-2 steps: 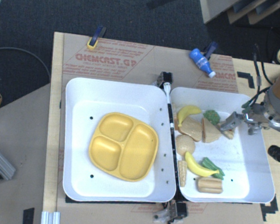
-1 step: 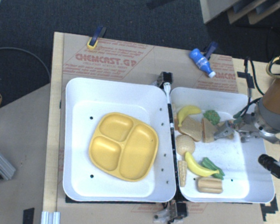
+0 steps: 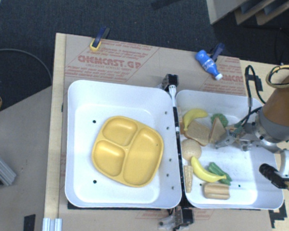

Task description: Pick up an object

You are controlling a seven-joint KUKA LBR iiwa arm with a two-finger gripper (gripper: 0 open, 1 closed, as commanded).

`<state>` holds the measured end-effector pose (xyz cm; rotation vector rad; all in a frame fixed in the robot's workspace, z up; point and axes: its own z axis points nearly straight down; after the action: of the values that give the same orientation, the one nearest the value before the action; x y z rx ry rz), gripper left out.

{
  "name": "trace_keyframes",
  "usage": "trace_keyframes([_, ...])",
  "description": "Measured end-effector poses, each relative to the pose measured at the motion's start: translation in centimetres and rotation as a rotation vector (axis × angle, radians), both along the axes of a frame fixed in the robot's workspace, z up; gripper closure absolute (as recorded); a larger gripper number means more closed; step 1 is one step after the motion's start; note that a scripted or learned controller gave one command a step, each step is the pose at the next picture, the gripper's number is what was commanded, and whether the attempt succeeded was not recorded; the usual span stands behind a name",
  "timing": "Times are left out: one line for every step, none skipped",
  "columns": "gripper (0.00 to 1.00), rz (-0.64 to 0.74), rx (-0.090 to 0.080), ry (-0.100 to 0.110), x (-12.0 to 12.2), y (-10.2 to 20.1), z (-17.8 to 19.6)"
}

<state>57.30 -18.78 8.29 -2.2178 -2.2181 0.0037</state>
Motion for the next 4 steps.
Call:
trace_keyframes([1.00, -0.001, -0.002, -0.005, 0.1, -0.1, 1.3])
trace_keyframes([1.00, 0.001, -0.005, -0.013, -0.1, 0.8, 7.1])
trace_keyframes([1.00, 0.000, -0.005, -0.013, -0.2, 0.4, 11.5])
trace_keyframes([1.00, 0.001, -0.005, -0.012, -0.1, 0.3, 14.4])
